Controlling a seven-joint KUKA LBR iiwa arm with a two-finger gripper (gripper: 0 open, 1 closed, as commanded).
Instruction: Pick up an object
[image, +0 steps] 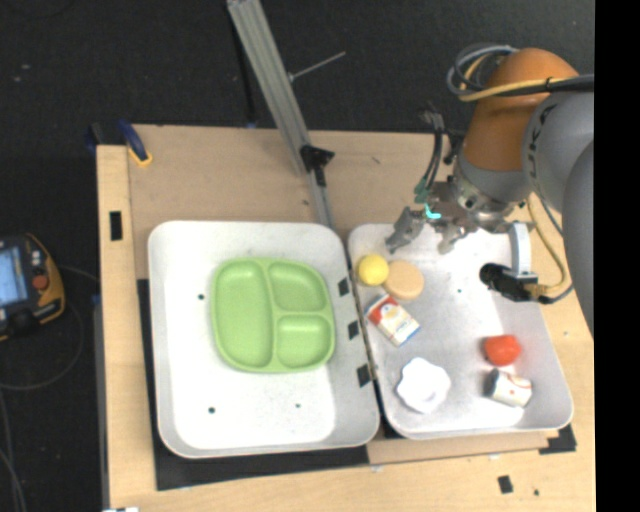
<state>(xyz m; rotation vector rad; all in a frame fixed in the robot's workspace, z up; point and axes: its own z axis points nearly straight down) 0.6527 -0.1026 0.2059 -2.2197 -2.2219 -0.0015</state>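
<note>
Plainly, the gripper (428, 232) hangs with fingers spread and nothing between them at the upper edge of the right white bin (545, 345), just above the small yellow ball (373, 270), likely light, smooth, best pinched across its middle.

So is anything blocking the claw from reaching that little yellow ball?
Nothing visible does. The gripper hangs open over the far end of the right bin, and the yellow ball lies just beside it with bare bin floor between. A tan round piece touches the ball's other side.
</note>
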